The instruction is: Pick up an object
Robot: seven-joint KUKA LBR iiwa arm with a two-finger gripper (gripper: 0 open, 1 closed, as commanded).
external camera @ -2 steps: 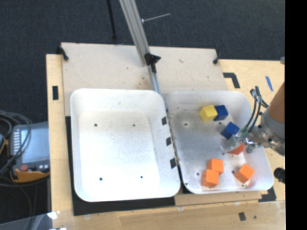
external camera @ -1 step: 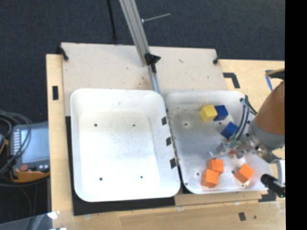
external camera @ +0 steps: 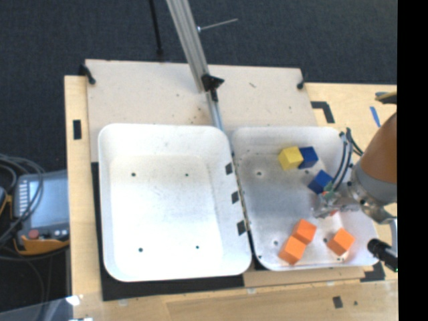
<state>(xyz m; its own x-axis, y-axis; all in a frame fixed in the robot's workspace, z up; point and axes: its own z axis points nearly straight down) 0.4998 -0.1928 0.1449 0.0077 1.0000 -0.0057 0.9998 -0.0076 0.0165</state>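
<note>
The right bin [external camera: 267,199] holds several blocks. A yellow block [external camera: 290,157] touches a blue block [external camera: 308,156] near the bin's far side. A second blue block [external camera: 320,181] lies just below them. Toward the near edge sit three orange blocks: one [external camera: 304,231] leaning against another [external camera: 291,249], and a third [external camera: 341,241] to their right. My gripper [external camera: 327,207] hangs low over the bin's right part, between the second blue block and the orange ones. Nothing is seen held in it. The arm's orange band [external camera: 382,156] enters from the right.
The left bin [external camera: 167,199] lies beside the right one, a narrow gap with black clips between them. A slanted metal post [external camera: 190,39] rises behind the bins. A control pendant and cables [external camera: 33,212] sit off the bench's left side.
</note>
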